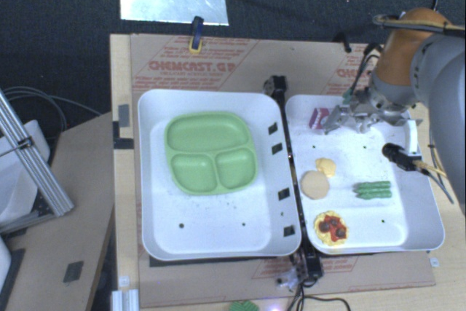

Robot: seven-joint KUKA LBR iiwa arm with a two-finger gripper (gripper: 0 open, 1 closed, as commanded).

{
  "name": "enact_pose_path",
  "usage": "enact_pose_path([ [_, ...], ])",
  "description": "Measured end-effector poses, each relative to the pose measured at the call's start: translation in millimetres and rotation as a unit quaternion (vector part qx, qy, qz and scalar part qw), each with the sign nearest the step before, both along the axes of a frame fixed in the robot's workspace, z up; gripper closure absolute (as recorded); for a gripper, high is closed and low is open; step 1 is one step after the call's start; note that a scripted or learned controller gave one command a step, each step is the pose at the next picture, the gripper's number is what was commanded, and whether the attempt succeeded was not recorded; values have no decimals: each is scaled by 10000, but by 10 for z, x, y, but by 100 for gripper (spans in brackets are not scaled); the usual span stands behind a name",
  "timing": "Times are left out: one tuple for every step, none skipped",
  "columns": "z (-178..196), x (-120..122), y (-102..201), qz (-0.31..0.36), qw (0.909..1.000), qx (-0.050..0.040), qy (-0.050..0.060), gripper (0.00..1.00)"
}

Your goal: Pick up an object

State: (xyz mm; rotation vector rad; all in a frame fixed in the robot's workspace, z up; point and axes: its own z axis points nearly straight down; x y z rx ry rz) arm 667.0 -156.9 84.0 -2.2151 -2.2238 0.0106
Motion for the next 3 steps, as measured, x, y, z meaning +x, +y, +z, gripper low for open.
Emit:
enact_pose_path([
  [-2,1,-13,-5,10000,13,4,0],
  [0,0,-1,-1,10000,5,0,0],
  [-1,1,-13,-4,10000,13,4,0],
])
